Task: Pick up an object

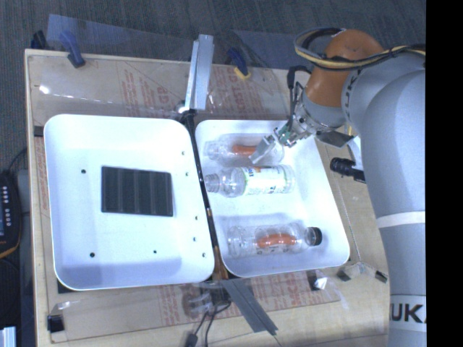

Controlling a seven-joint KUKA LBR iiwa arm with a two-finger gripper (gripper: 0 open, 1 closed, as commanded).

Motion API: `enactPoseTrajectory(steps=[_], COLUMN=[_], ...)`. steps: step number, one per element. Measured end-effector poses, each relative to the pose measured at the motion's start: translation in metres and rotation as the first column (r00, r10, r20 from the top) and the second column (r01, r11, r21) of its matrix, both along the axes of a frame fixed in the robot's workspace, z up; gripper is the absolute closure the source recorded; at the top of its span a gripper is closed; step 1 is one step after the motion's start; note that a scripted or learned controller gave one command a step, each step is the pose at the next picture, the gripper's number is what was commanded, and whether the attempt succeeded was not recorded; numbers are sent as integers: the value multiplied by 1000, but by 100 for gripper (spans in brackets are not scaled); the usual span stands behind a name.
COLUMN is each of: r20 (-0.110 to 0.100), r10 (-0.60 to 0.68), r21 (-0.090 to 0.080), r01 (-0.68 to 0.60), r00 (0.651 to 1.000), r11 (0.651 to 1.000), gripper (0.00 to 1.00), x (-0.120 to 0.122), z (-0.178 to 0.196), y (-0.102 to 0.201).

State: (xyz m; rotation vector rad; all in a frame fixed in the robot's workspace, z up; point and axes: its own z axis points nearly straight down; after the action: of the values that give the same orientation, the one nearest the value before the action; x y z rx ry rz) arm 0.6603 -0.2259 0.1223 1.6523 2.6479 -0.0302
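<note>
Three clear plastic bottles lie in the right bin [327, 202]. The far one [230, 150] has an orange label, the middle one [250, 181] a white and green label, and the near one [272, 239] an orange label and a black cap. My gripper [265, 151] reaches in from the right and hangs low over the right end of the far bottle, just above the middle bottle's top edge. It hides part of the far bottle. Whether it touches either bottle is unclear.
The left bin [66, 194] has a dark rectangular panel [137, 191] on its floor. A metal bar [199, 71] stands behind the seam between the bins. Blue clamps [73, 53] hold the bench's back edge. The grey arm [383, 136] fills the right side.
</note>
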Motion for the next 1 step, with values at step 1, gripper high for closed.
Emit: enactPoseTrajectory(steps=[1], r20=[-8], r10=[116], r21=[26], r01=[-115], r00=[993], r11=[993], gripper=[0], x=[-3], z=[103], y=[14])
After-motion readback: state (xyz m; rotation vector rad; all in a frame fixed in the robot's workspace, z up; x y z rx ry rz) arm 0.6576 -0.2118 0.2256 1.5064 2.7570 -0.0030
